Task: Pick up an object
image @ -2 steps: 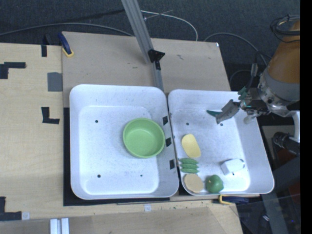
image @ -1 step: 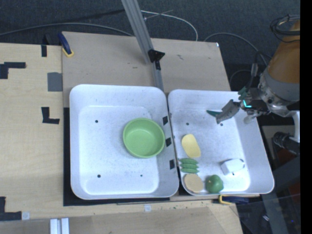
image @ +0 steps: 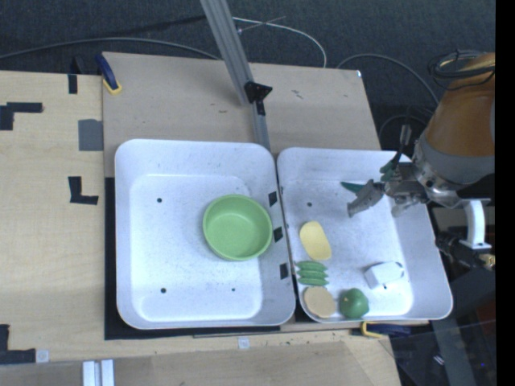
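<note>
My gripper hovers over the upper middle of the right bin, reaching in from the right. Its two fingers stand apart, open, with nothing between them. Below and left of it lies a yellow oval piece. Further toward the bin's front are a green ribbed piece, a tan round piece, a dark green ball and a small white object. A light green bowl sits in the left bin, right of its centre.
A grey pole slants across the bench behind the bins, ending at a black clamp. The arm's body stands over the right bin's right rim. Cables lie on the dark floor behind.
</note>
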Motion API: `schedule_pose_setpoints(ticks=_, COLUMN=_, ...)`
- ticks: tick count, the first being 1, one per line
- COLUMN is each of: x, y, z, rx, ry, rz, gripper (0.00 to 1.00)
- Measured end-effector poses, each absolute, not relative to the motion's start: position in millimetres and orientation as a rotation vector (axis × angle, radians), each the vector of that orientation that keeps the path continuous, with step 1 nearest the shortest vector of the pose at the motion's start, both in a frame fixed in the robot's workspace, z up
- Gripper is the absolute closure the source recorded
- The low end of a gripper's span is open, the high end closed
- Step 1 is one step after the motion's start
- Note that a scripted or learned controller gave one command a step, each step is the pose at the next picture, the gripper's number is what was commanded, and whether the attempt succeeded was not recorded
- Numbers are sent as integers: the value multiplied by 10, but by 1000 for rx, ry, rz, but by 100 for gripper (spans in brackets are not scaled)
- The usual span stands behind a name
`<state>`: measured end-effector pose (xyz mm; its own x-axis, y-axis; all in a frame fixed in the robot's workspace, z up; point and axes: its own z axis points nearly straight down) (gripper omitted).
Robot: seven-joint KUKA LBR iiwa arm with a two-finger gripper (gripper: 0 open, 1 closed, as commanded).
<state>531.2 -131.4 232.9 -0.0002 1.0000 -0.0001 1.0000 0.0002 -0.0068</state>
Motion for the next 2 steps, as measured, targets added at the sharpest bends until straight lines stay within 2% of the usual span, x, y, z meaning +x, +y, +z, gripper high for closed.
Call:
schedule_pose_setpoints(ticks=1, x=5291, y=-1261, z=1690, rx=-2215, ry=-2217, rz=9, gripper=0)
schedule_pose_setpoints(ticks=2, x=5253, y=-1233, z=1248, rx=-2216, ry=-2218, rz=7, gripper=0)
